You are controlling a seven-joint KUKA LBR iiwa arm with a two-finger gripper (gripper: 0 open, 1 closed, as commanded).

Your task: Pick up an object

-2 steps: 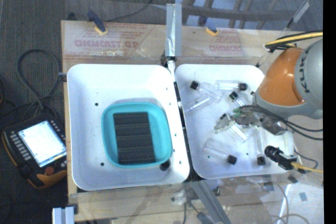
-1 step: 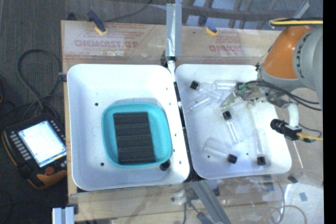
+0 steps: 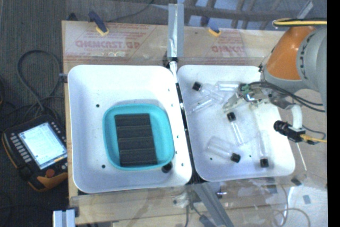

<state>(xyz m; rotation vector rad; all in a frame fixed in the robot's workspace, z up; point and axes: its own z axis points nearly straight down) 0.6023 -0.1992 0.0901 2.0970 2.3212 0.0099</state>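
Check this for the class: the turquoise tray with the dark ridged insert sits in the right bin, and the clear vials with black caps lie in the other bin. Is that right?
Not quite. The camera view shows the turquoise tray in the left bin, not the right. The clear vials with black caps do lie in the other bin, the right bin.

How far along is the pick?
Done: the arm has reached over the right bin, with the gripper low among the clear vials near its back edge. In hand: nothing visibly lifted; vials such as the black-capped one lie on the bin floor. Left: grasp and lift. The left bin holds a teal tray.
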